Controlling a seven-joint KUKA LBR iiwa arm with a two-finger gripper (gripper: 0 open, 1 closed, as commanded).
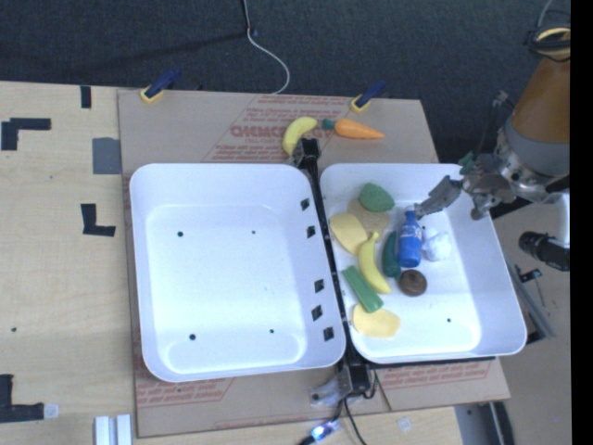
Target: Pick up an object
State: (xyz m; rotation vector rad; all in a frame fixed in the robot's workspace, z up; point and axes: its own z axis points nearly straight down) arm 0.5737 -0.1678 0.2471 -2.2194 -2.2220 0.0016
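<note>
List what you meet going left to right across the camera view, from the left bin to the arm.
Left bin → banana outside the bins → carrot → blue bottle in the right bin → gripper → arm.

The two bins (232,276) looked like smooth, slightly glossy white plastic, lying on a matt brown cardboard sheet (250,133) over the pale wood-grain counter (56,276), while the blue bottle (410,237) looked like shiny plastic and the backdrop (120,26) like dark rough cloth.
</note>
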